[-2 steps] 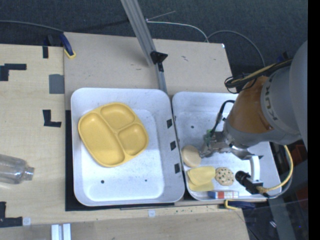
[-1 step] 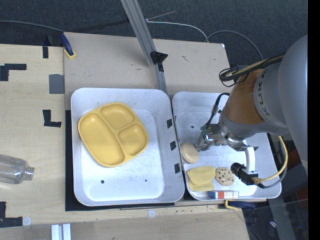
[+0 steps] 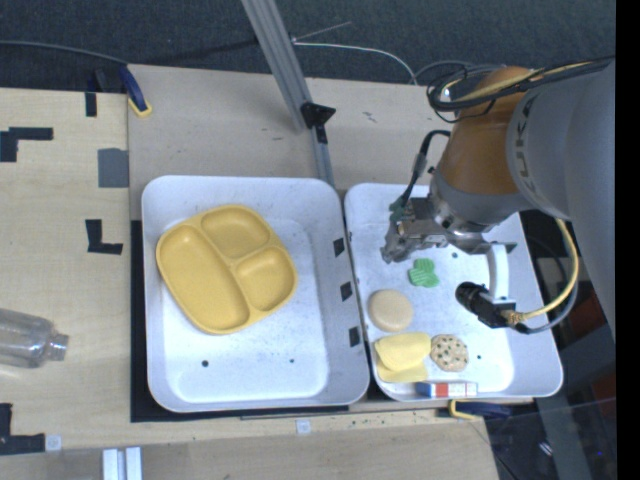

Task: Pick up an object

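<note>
End effector [image 3: 400,245] above right bin [image 3: 530,368], grip state unclear, green piece [image 3: 424,273] just beside

Even, soft overhead light; faint shadows; white bins [image 3: 240,383] bright, mild glare; slightly grainy, soft focus.

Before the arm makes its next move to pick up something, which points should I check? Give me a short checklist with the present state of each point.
1. Objects available in the right bin: ok. A green piece, a round beige piece, a yellow piece and a cookie lie there.
2. Gripper over the right bin: ok, it is above the bin's upper left part.
3. Gripper near a target: ok, the green piece lies just beside it, lower right.
4. Something held already: cannot tell.
5. Target free of neighbours: ok for the green piece; not ok for the yellow piece, which touches the cookie.
6. Left bin: holds a yellow divided plate.
</note>
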### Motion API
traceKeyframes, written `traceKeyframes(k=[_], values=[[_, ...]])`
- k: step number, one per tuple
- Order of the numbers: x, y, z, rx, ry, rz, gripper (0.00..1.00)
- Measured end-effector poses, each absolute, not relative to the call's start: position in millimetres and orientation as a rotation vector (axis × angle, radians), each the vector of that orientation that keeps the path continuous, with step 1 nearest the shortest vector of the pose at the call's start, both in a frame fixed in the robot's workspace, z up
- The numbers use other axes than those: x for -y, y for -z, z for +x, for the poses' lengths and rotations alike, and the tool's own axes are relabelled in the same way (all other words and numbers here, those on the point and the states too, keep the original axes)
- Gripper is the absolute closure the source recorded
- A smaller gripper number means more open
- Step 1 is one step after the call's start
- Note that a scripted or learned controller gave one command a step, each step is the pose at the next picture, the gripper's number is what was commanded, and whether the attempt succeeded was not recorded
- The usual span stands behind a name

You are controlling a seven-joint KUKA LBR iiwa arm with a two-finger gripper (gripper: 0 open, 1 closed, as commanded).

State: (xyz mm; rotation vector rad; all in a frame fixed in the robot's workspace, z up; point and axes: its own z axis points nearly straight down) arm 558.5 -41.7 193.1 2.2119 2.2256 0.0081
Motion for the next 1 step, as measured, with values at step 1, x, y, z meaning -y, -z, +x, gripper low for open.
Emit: traceKeyframes(k=[1], values=[[51.0, -188.2, 514.3, -2.223, 0.006, 2.225, 1.00]])
